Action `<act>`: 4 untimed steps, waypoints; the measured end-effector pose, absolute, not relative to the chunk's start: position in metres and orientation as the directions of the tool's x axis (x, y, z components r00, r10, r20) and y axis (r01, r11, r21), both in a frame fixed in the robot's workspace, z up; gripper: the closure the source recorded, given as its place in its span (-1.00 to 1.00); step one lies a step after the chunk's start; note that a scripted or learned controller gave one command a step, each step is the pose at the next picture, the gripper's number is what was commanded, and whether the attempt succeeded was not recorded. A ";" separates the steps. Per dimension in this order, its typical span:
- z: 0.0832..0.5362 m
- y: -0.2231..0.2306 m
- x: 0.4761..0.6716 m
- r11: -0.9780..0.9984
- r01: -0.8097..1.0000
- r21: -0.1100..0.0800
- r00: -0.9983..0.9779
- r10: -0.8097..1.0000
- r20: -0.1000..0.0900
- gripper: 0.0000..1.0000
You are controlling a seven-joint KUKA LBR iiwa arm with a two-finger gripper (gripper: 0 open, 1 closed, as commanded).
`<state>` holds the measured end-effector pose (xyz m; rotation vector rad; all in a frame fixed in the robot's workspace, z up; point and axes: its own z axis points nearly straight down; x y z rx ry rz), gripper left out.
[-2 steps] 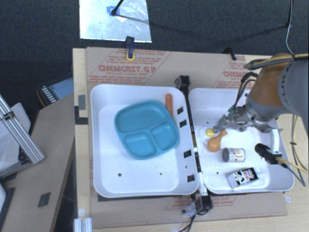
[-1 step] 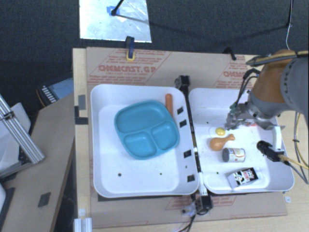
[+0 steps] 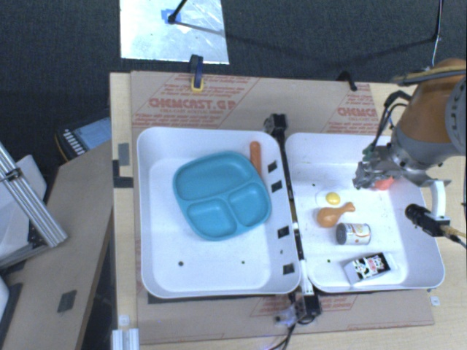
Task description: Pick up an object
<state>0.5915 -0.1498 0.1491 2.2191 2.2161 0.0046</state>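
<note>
My gripper (image 3: pixel 368 174) hangs low over the right bin (image 3: pixel 423 268), near its back right part. A small red object (image 3: pixel 384 183) shows right beside the gripper's tip, partly hidden by it; whether it is touched or held is unclear. In the same bin lie a fried-egg toy (image 3: pixel 332 197), a brown drumstick (image 3: pixel 334 213), a small can (image 3: pixel 353 233) on its side and a black-and-white carton (image 3: pixel 368 266) near the front.
The left bin (image 3: pixel 157 268) holds a blue divided plate (image 3: pixel 221 194) and an orange sausage (image 3: pixel 255 155) by its back right wall. A black divider strip (image 3: pixel 286 195) runs between the bins. A cable fitting (image 3: pixel 427 221) juts over the right bin's right edge.
</note>
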 end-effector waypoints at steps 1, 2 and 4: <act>0.197 -0.153 0.601 0.004 1.000 0.007 -0.004 1.000 -0.002 1.00; 0.241 -0.153 0.602 0.004 1.000 0.005 -0.004 1.000 -0.002 1.00; 0.218 -0.045 0.591 0.010 1.000 0.000 -0.010 1.000 0.002 1.00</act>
